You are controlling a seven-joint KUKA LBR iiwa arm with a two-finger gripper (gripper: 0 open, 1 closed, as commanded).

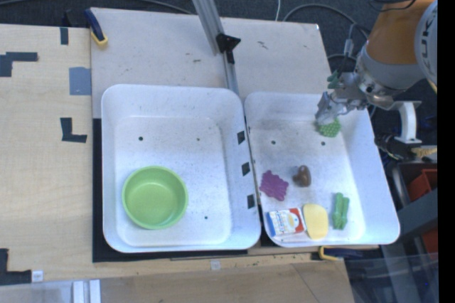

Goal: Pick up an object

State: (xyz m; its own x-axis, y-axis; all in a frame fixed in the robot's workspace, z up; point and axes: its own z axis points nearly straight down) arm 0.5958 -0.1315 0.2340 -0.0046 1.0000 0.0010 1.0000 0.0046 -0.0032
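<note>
The end effector [328, 112] hangs right over the small green object [328, 128], which sits touching just beneath its tip. Can't tell its opening from here.

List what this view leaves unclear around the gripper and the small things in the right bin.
- Gripper, camera view: whether it grips the green object is unclear; its own body covers the contact.
- Green object: partly hidden under the gripper, shape unclear.
- Red and white packet: print too small to read.
- Brown object: too small to identify.
</note>
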